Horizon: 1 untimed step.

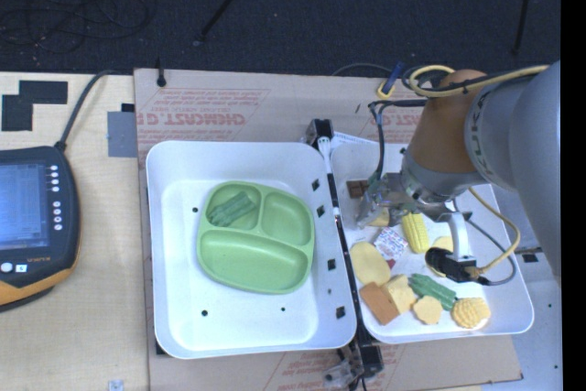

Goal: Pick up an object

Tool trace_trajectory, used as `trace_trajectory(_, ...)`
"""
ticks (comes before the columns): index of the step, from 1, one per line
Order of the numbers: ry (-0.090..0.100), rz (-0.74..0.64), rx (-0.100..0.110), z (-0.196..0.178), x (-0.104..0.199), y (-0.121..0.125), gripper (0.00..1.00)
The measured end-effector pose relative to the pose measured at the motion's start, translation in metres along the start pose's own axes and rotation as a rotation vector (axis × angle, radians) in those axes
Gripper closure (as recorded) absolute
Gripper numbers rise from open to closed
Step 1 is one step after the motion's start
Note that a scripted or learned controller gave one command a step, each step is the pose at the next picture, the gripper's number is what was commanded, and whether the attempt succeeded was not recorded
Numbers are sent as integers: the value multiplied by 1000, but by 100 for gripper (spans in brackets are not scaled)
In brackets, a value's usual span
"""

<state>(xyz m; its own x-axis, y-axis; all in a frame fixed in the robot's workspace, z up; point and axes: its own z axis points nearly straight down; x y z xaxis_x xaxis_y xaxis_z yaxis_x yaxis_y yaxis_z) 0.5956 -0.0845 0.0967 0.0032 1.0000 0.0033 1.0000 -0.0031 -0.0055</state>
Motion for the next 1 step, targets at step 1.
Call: trace_trajectory(1,-1,-11,-10,-95,75,18,100)
